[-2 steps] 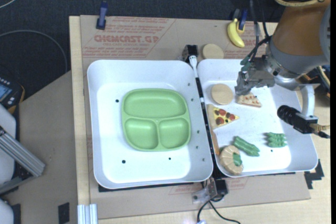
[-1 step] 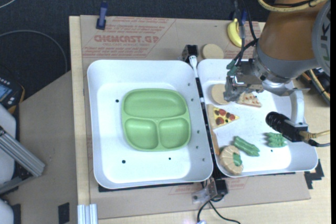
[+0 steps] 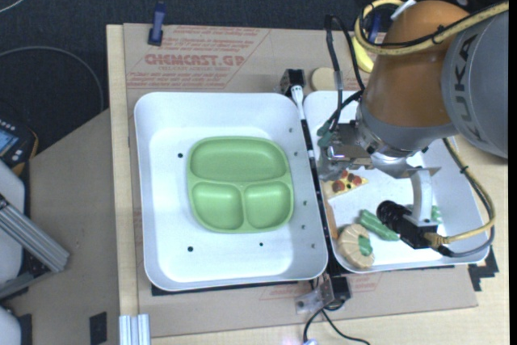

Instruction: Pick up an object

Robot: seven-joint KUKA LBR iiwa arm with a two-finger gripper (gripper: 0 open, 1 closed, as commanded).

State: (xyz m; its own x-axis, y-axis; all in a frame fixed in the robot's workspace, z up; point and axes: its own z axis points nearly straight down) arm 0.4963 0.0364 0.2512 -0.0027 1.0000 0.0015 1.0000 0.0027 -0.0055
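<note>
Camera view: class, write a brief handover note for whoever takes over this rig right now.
Gripper: over the left side of the right bin, grip state hidden, nothing seen held.
Things: small pizza slice, green piece and round tan piece lie in the right bin; green divided plate in the left bin.
Done: nothing lifted.
Left: grasp one object and lift it.

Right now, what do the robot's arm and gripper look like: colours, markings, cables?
The arm is a thick, rounded grey link with dark KUKA lettering along it, and a wide glossy orange band sits above the wrist. Thin black cables run down beside the band, and a pale yellow cable crosses it. The gripper below is blocky grey metal.
</note>
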